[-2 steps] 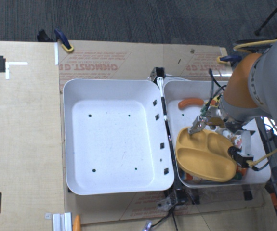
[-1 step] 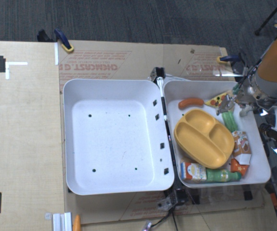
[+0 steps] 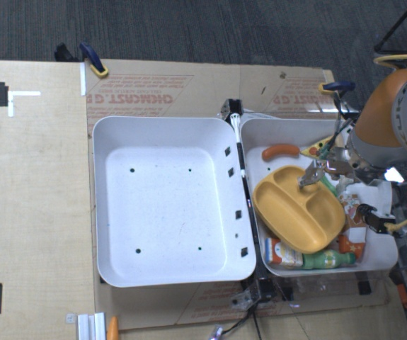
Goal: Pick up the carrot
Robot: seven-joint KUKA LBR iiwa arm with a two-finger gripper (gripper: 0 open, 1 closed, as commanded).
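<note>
Camera view: carrot (image 3: 282,151) lies at the upper left of the right bin (image 3: 254,190), just above the yellow plate (image 3: 299,214). Your claw (image 3: 311,178) hangs over the plate rim, nothing visibly held; can't tell its opening. Shift up-left, align across the carrot, then descend.

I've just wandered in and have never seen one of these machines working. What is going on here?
A grey robot arm with an orange band reaches in over the right-hand white bin. Its two-finger gripper hangs over a tilted yellow divided plate, with nothing seen between its fingers. An orange, sausage-shaped piece, probably the carrot, lies by the bin's far wall, apart from the gripper. A green bottle lies at the near wall. The left-hand white bin sits beside it.
</note>
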